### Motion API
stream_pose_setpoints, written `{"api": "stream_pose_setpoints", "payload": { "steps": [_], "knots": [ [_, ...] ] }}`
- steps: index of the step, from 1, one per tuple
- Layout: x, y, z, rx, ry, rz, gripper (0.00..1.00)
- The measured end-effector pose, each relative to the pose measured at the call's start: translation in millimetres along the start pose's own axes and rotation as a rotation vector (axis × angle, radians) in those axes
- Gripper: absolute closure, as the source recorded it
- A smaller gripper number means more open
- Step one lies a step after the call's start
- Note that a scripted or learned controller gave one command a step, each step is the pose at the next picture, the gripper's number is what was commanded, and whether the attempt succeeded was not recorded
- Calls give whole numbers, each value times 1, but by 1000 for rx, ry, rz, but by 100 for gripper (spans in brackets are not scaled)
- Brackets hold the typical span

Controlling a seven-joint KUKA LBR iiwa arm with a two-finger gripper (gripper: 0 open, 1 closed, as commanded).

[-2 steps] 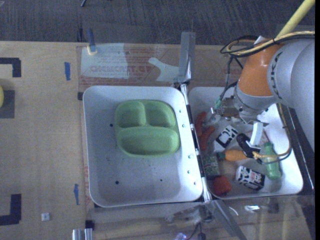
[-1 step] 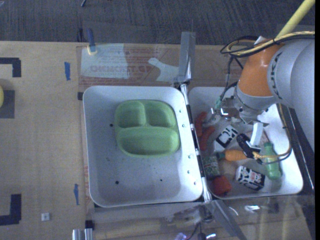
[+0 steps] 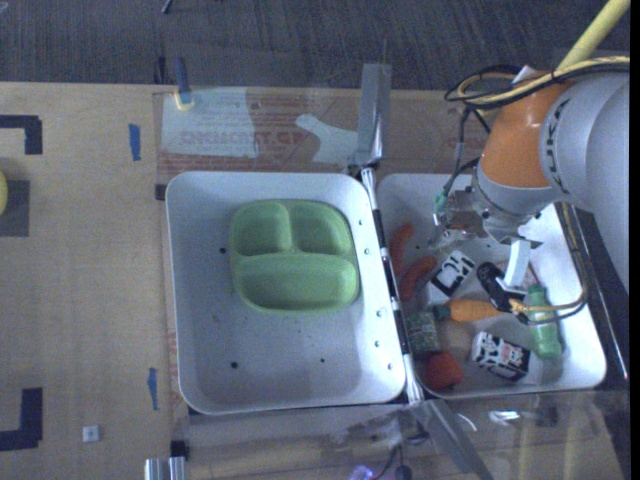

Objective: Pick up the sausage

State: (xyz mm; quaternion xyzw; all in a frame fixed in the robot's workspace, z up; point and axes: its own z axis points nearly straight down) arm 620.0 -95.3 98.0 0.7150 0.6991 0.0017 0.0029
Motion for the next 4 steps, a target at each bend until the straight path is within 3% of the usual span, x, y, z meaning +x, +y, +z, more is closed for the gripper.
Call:
{"api": "stream_pose_setpoints", "payload": {
  "steps": [1, 2, 3, 4],
  "knots": [
    [107, 7, -88, 5, 1, 390, 100],
    [164, 39, -87, 8, -1, 717, 100],
    [188, 19, -166, 7, 0, 1091, 100],
    [268, 1, -163, 6, -1, 1349, 100]
  ]
}}
